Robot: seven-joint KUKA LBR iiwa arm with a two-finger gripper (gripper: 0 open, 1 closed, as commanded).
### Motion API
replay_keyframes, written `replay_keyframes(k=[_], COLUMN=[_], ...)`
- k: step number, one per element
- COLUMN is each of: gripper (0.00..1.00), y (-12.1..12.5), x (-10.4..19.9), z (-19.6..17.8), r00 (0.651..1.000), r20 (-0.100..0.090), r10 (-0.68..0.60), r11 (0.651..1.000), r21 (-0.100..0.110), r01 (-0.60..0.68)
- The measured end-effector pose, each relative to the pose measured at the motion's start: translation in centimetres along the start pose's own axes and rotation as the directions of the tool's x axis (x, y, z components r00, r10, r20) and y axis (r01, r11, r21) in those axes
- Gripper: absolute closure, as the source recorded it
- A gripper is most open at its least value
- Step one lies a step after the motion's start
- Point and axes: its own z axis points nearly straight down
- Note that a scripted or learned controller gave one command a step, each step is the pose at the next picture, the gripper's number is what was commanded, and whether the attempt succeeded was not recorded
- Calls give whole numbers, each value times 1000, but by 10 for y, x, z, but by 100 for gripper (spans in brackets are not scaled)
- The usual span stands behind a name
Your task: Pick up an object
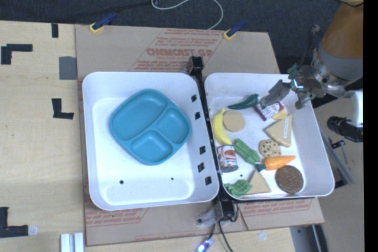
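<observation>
Green leaf toy (238, 188); end effector (287, 91) over small packet (270, 110).

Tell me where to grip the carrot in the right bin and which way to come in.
Grip the carrot at mid-body, from above, closing across its narrow width. It lies flat and long, left to right; the cookie and brown disc crowd its sides, so gaps look tight.

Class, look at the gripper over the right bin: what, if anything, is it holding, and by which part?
It cannot be told. The gripper hangs right above a small red-and-white packet in the right bin, but no grasp is clearly visible.
</observation>
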Motion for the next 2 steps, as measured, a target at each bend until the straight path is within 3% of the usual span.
replay_keyframes(k=[1, 2], gripper=[0, 0], y=[-50, -81], x=[101, 109], z=[6, -21], r00=[1000, 1000], r20=[-3, -1], r10=[-8, -2], r11=[1000, 1000], r21=[4, 0], r01=[8, 2])
